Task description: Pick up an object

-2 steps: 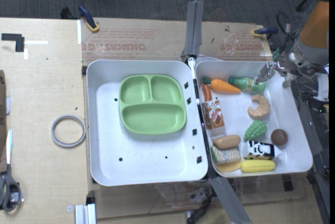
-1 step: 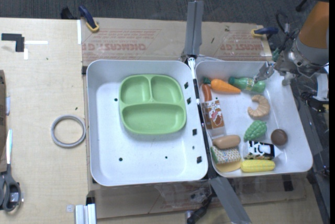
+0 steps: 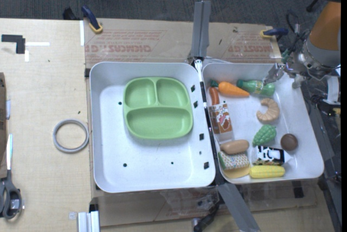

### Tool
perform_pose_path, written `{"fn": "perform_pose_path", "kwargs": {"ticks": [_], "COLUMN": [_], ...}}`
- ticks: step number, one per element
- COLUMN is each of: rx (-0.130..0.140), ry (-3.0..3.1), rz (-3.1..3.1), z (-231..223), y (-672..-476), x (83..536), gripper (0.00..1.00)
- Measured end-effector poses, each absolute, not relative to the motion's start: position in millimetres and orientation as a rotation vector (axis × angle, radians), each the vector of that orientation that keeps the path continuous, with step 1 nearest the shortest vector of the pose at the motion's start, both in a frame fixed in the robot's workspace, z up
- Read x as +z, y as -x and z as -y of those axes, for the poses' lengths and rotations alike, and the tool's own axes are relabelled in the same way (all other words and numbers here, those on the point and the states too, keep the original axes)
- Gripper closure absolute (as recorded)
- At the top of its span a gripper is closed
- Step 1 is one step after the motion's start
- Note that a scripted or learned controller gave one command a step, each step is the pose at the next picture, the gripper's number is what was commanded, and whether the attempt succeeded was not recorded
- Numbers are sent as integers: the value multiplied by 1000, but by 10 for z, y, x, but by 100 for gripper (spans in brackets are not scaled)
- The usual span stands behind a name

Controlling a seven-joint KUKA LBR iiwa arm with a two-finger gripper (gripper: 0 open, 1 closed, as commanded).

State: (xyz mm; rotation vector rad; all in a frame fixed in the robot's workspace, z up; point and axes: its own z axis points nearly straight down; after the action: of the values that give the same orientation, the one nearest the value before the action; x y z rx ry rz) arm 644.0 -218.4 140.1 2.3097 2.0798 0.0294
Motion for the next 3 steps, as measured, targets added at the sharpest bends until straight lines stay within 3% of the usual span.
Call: {"fn": "perform_pose_path", "kwargs": {"ticks": [1, 2, 3], "rx": [-1, 10, -1], "ry": [-2527, -2468, -2431], "rz": [-1863, -1941, -1989], "z": [1922, 2029, 1300], "y": [-6593, -6624, -6591], "x": [1263, 963, 924], "gripper": [0, 0, 0]}}
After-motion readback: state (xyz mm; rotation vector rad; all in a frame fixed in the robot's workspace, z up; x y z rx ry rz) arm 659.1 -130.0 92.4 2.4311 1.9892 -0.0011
